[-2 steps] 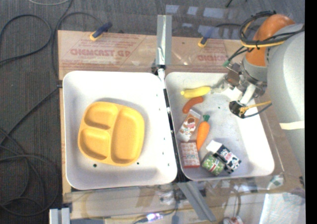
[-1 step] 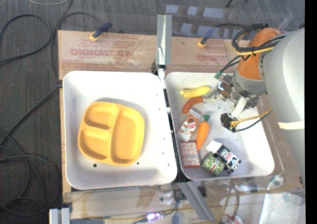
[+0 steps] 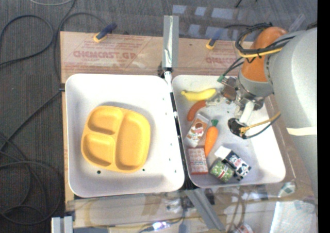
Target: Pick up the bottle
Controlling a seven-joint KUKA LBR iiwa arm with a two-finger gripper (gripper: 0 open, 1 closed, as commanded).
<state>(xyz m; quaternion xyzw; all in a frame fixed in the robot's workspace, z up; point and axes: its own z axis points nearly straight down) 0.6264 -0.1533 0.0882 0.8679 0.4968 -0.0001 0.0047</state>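
The bottle (image 3: 196,132) is small and white with a red label. It lies in the right bin (image 3: 270,162) near the left wall, between a red sausage-shaped piece (image 3: 195,109) and an orange carrot (image 3: 210,140). The gripper (image 3: 228,95) hangs over the back of the right bin, just right of the tip of a yellow banana (image 3: 199,94). It is up and to the right of the bottle, well apart from it. Nothing shows between its fingers.
A red-and-white flat packet (image 3: 197,160), a green packet (image 3: 222,171) and a black-and-white carton (image 3: 239,165) lie at the front of the right bin. The left bin (image 3: 77,87) holds a yellow divided plate (image 3: 116,137). The grey arm (image 3: 299,87) covers the right bin's right side.
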